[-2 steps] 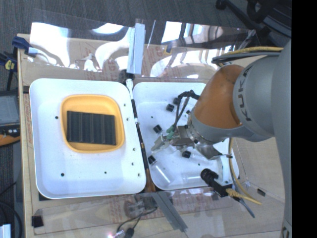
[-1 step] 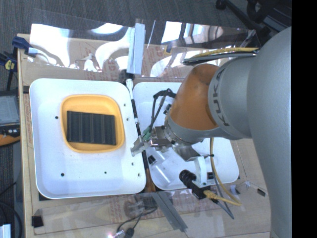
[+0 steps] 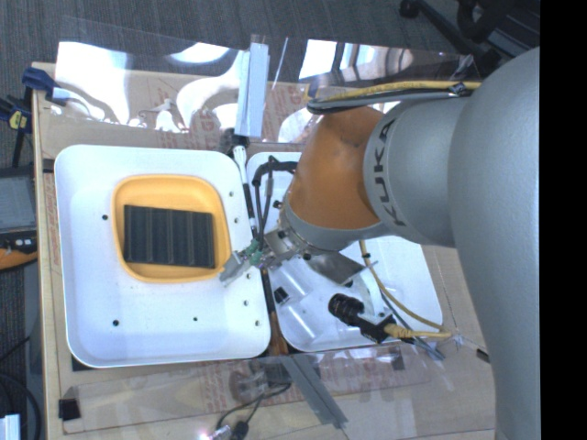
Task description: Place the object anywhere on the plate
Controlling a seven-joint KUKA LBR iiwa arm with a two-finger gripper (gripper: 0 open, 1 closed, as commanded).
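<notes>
A yellow plate (image 3: 171, 193) with rounded corners lies in the left bin (image 3: 92, 319), toward its upper middle. A black ridged rectangular object (image 3: 170, 236) rests flat on the plate and covers most of its middle. My gripper (image 3: 240, 262) hangs over the left bin's right edge, just right of the plate's lower right corner and apart from the black object. I see nothing clearly between its tips. The orange and grey wrist above it hides much of the right bin.
The right bin (image 3: 417, 282) lies under the arm, with a small dark thing (image 3: 281, 294) near its left wall. The ridge between the two bins runs right beside the gripper. Bare white floor (image 3: 165, 324) stretches below the plate.
</notes>
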